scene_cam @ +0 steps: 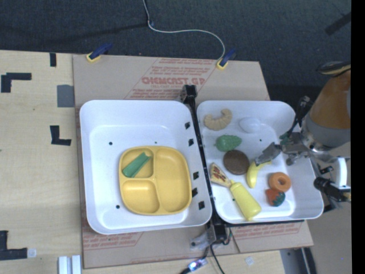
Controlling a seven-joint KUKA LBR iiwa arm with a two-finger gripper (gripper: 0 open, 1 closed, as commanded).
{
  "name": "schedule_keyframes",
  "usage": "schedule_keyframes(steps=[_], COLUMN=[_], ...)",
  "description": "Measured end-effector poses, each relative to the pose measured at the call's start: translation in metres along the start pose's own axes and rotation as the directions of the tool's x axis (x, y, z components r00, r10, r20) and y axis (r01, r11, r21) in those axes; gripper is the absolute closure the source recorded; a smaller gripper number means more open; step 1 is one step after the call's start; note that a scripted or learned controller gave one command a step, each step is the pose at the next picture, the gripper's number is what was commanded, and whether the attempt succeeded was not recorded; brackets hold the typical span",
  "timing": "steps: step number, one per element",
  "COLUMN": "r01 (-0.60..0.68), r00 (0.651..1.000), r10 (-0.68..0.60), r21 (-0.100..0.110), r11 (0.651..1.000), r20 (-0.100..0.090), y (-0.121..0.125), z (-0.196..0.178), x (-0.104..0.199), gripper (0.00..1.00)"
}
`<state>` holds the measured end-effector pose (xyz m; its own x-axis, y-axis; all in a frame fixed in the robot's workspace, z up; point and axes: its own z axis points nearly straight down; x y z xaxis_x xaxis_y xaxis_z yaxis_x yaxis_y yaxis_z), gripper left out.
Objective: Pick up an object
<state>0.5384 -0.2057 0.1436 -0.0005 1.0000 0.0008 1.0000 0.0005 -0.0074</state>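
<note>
Banana (251, 176), small and yellow, lies in the right bin (259, 216) between the brown disc (235, 162) and the orange ring (279, 181), probably the nearest target. Reaching in from the right, the hand (272, 150) hovers just above it; I cannot tell how its grip stands. The left bin's yellow tray (162, 187) holds a green piece (136, 165).

Both white bins (94, 170) look like smooth, slightly glossy plastic. In the left one, the yellow divided plate (162, 181) is matt plastic. Under the bins lies a brown cardboard sheet (165, 79), dull and printed in red. The surface (34, 181) beside it looks like pale, matt wood. Right of the plate, the yellow bottle (245, 201) shines faintly, and the brown disc (235, 162) looks dull.
</note>
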Motion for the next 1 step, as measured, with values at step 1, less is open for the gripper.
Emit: schedule_keyframes(steps=[1], r01=[0.001], r00=[1.0], r10=[-0.001], r21=[-0.002], r11=[1.0], r20=[0.0], y=[-0.0006], z=[0.0539], x=[0.0014], gripper=[0.0])
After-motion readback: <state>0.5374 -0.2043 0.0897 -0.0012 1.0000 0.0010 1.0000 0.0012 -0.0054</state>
